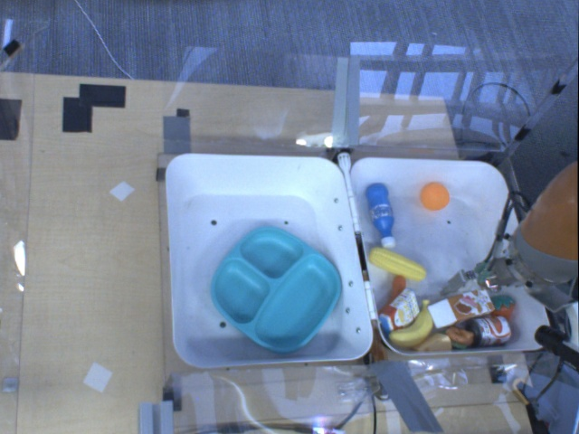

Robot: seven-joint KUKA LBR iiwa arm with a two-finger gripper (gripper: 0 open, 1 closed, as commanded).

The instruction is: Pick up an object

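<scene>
The right bin (470,174) holds a blue bottle with a white cap (380,210) lying near its left wall and an orange ball (435,196) at the back. A yellow oblong piece (398,263) lies mid-bin. Along the front wall sit a yellow banana (412,331), a red-and-white packet (399,310), a white-and-orange packet (458,308) and a dark jar (489,331). My gripper (483,284) hangs at the bin's right side, just above and to the right of the white-and-orange packet. The grey wrist (543,269) and orange band (559,213) rise behind it.
The left bin (194,242) carries a teal divided plate (276,286). A metal divider post (344,107) stands behind the seam between the bins. Cables (493,107) run at the back right. Black tape marks (90,105) lie on the wooden bench at the left.
</scene>
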